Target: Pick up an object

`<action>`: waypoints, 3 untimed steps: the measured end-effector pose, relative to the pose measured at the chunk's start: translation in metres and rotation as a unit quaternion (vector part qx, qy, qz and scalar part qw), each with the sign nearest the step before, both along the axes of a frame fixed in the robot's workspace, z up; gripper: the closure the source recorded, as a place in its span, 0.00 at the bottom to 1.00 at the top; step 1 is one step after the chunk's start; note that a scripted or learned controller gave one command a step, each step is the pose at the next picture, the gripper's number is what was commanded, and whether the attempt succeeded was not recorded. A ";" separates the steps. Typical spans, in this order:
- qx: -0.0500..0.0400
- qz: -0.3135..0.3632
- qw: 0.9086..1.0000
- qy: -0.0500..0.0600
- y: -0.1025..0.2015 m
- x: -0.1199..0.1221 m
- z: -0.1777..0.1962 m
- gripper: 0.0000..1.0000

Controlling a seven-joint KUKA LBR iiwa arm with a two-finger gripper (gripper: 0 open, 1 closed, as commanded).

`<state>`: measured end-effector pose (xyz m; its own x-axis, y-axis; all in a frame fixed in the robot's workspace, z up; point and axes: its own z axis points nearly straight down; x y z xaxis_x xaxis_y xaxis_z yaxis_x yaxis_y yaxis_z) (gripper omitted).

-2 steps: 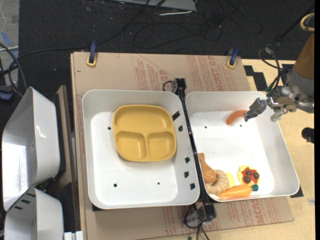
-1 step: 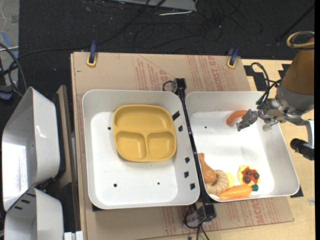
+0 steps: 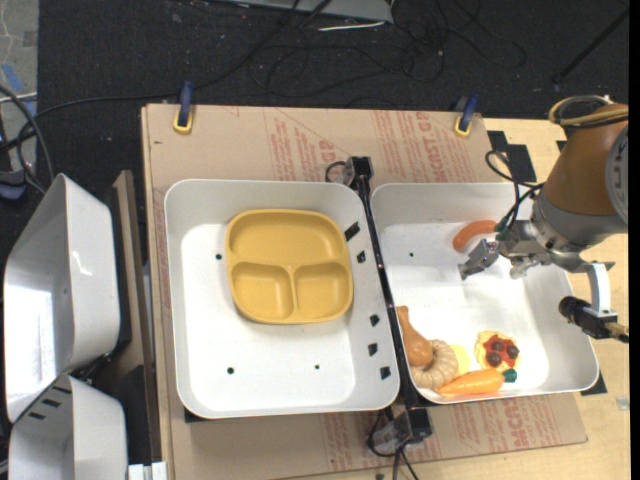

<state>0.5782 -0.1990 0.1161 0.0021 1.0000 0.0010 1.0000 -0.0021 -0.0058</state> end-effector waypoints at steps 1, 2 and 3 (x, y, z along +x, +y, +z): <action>-0.001 0.000 1.000 -0.004 0.000 0.002 0.015 1.00; -0.002 0.003 1.000 -0.007 0.003 0.012 0.074 1.00; -0.001 0.003 1.000 -0.005 0.003 0.013 0.108 1.00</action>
<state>0.5916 -0.1962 0.2237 -0.0033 1.0000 -0.0019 1.0000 0.0034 0.0051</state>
